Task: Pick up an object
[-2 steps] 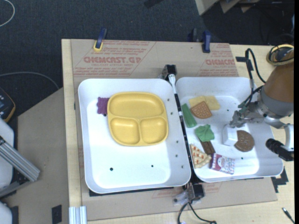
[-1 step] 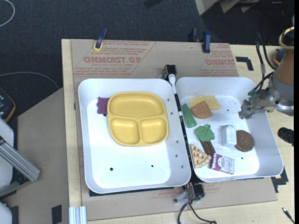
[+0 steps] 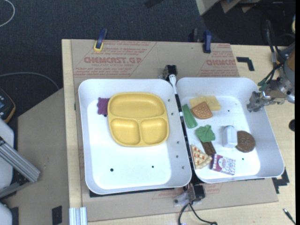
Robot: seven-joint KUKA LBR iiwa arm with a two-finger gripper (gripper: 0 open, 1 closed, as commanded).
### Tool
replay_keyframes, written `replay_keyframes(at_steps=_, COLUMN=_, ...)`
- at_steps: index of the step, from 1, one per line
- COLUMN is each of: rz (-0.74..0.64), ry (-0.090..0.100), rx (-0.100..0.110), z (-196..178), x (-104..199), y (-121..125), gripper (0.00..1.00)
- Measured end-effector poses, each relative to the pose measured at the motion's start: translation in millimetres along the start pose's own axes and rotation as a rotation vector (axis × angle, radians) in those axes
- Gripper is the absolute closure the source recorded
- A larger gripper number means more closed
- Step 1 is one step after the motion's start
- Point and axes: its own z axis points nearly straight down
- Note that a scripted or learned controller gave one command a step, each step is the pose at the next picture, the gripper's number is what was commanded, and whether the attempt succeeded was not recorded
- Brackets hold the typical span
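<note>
My gripper hangs at the right edge of the right bin, above its right rim, with nothing seen between its fingers. The right bin holds several toy foods: a yellow cheese slice, a waffle-patterned piece, a green bar, a green leafy piece, a grey-white block, a brown cookie, a pizza slice and a red-and-white packet. All of them lie to the left of and below the gripper.
The left bin carries a yellow three-compartment tray with a purple item at its left edge. Clamps hold the cardboard base at the back. A black divider separates the bins.
</note>
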Motion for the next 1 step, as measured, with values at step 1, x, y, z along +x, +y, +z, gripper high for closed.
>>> replay_keyframes(at_steps=1, rz=-0.004, ry=0.005, rx=0.006, z=-8.3, x=47.5, y=2.4, gripper=1.0)
